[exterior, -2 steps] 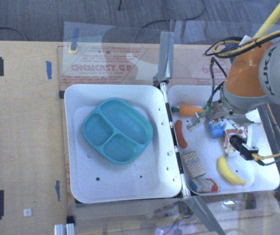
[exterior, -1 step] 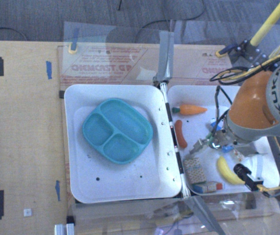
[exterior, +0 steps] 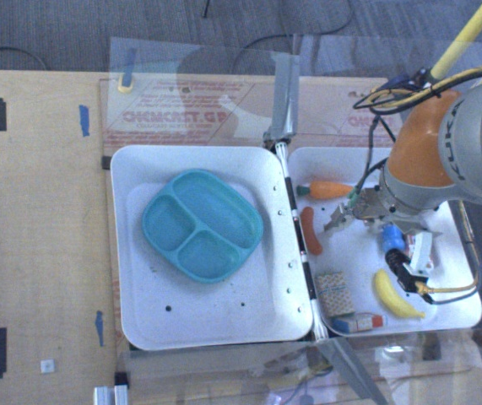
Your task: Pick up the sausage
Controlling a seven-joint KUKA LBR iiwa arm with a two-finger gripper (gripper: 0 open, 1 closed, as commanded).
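Grey carpet and loose black cables run behind a pale wooden bench (exterior: 29,251), and on it two shallow white bins sit side by side. Left bin (exterior: 139,310) first: a teal divided plate (exterior: 203,224) lies in its middle, nothing on it. Right bin (exterior: 460,306), that's where the action is. The sausage (exterior: 311,230) lies at nine o'clock in that bin, just beside the wall shared with the left bin, its length running twelve to six. A carrot (exterior: 332,190) sits at its twelve o'clock, near but apart. Down at six o'clock there's a patterned sponge (exterior: 333,291), then a small tube (exterior: 360,321), and a banana (exterior: 394,295) towards five.

And the arm comes in from three o'clock, orange band showing, the gripper (exterior: 342,216) hanging just to the three o'clock side of the sausage. Open or closed? Can't tell from this slant. Nothing visibly held.

Now the sausage itself: it looks like a light toy piece, smooth and rounded, so probably slippery and quick to roll out of a loose pinch. I'd judge it firm enough to take a squeeze. Best hold looks to be mid-length, closing across the narrow width, nine to three. The catch: that bin wall sits close on the nine o'clock side, leaving little room there.
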